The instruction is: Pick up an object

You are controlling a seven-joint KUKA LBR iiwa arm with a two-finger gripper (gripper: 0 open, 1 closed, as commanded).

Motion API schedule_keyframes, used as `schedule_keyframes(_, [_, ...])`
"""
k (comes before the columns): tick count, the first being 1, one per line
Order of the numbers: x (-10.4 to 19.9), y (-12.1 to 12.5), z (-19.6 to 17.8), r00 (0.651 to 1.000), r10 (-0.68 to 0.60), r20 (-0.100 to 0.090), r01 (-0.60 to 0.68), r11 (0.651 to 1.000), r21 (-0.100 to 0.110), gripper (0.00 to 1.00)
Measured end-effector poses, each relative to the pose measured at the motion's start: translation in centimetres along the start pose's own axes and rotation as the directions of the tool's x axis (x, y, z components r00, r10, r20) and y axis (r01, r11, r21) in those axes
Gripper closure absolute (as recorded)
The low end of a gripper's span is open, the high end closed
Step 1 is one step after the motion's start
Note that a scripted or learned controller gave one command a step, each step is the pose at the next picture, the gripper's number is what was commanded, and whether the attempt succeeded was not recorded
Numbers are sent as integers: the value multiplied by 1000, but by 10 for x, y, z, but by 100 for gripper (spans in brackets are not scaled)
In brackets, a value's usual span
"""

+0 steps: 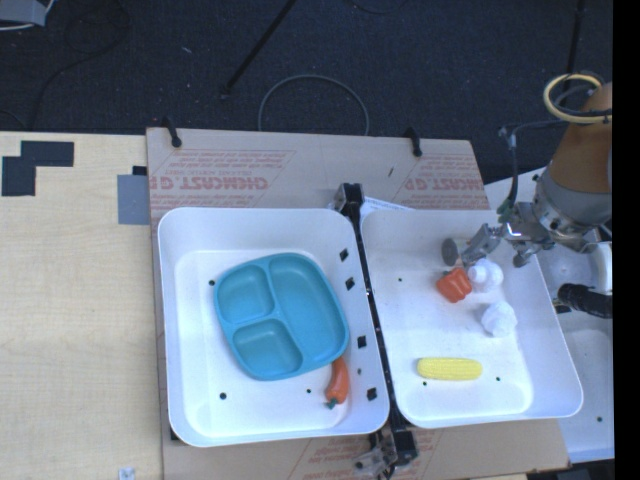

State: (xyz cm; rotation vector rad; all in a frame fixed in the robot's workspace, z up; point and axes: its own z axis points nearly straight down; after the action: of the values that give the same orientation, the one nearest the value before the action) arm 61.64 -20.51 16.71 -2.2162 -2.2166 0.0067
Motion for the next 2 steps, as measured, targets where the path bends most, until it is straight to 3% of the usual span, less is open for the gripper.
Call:
schedule_keyframes(1, [4, 8, 43, 1000, -5, 5, 5, 1000, -10, 0])
schedule_keyframes(2, [6, 8, 81, 1000, -5, 1, 5, 1000, -3, 0])
